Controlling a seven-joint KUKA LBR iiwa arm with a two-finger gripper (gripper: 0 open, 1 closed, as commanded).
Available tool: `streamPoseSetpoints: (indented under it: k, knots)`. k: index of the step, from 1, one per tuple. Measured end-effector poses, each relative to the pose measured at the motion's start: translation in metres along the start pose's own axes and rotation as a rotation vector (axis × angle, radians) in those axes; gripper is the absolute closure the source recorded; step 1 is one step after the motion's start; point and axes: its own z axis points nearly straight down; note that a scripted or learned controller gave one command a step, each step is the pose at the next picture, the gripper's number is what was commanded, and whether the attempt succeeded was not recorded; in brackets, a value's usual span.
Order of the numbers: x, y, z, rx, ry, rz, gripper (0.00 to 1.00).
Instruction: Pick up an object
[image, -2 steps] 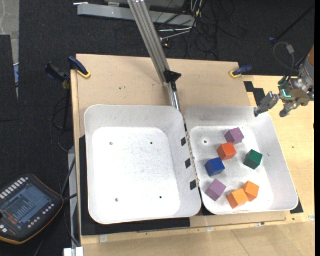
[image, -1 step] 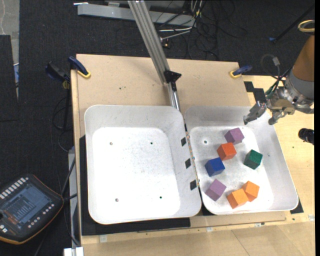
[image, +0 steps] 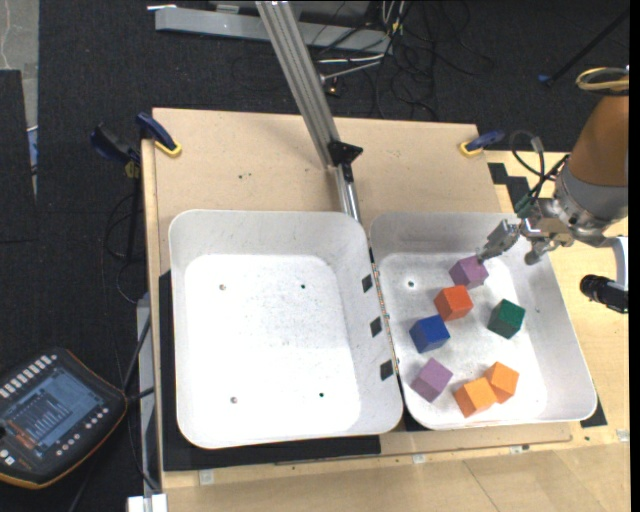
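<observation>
Two bins (image: 190, 300), perhaps seven blocks (image: 431, 333).

Surface: pale tan wooden board (image: 260, 165) under both bins, on a dark floor.
Clamps: two blue-and-yellow clips on the board's far edge, one at the left corner (image: 158, 133), one at the right (image: 482, 142).
Pole: slanted grey metal bar (image: 305, 85) running from the top of the view down to the gap between the bins.
Pendant: grey handheld control unit with a lit screen (image: 45, 412), on the floor at lower left.
Cables: dark wires (image: 400, 60) lying on the floor beyond the board.
</observation>
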Motion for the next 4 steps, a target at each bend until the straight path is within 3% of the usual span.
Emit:
streamPoseSetpoints:
  k: [1,2,3,4]
  knots:
    - [-0.003,-0.008,0.048,-0.005,0.001,0.003,0.00]
    - [-0.004,-0.006,0.033,-0.012,-0.003,0.001,1.00]
    - [-0.004,-0.005,-0.032,-0.012,-0.004,-0.002,1.00]
    - [-0.004,-0.004,-0.038,-0.007,-0.002,-0.001,1.00]
